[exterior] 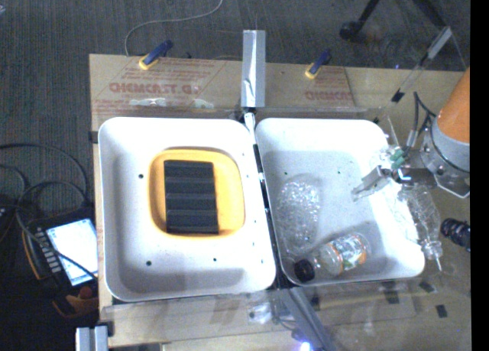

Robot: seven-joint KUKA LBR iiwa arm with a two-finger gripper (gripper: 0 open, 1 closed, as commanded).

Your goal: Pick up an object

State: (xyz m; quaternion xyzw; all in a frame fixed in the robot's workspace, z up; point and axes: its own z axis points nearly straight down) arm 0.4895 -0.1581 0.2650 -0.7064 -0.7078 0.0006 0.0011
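The left bin (122, 151) holds a yellow tray (233, 189) with a black ribbed block (190, 196) lying in it. In the right bin (328, 131), a crumpled clear plastic piece (298, 204) lies near the left wall. A clear plastic bottle (340, 254) with a black cap rests on its side along the front wall. My gripper (393, 173) hangs over the right edge of the right bin, above and to the right of the bottle, with nothing visibly in it.
The orange band of the arm (462, 112) is at the right edge. Two blue-and-yellow clamps (155, 53) sit on the bench's far edge, and a metal strip (253, 66) stands between the bins. Cables and a device (65, 246) lie on the floor to the left.
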